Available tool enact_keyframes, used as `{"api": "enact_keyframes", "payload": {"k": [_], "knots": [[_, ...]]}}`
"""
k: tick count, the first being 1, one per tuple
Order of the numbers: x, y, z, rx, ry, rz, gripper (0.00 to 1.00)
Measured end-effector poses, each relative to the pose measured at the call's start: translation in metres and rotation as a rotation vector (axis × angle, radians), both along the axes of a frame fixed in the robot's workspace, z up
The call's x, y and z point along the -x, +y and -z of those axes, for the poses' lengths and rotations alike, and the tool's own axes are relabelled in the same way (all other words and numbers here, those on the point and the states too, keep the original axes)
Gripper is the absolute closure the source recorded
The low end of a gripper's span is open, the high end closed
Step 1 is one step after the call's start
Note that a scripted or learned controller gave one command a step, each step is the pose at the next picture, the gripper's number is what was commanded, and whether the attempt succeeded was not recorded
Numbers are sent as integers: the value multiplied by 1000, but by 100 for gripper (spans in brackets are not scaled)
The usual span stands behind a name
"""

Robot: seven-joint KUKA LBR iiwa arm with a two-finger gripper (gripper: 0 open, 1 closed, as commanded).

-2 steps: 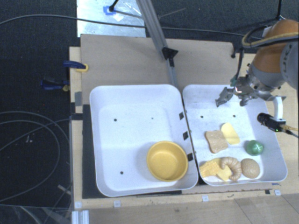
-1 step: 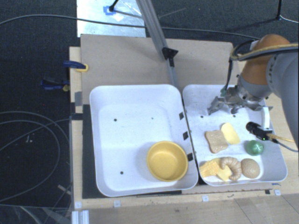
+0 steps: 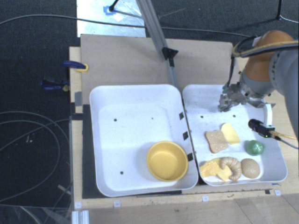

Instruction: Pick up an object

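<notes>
Toy foods [image 3: 229, 164] are waiting below the gripper [image 3: 226, 102], which is hovering bare; open or closed, unclear. Reaching down comes next.

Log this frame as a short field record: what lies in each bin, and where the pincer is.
left bin: round yellow plastic bowl, near front right corner
right bin: tan toast slice, pale yellow wedge, green ball, yellow cheese pieces, curved tan croissant, brown oval bun
pincer: over right bin's rear part, apart from the food items
</notes>
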State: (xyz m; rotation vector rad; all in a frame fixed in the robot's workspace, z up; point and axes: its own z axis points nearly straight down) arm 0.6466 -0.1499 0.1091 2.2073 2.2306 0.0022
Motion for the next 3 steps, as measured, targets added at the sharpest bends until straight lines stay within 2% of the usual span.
{"api": "enact_keyframes", "payload": {"k": [2, 3], "knots": [[-2, -3, -120, 0, -5, 2, 100], [-2, 47, -112, -3, 2, 0, 100]]}}
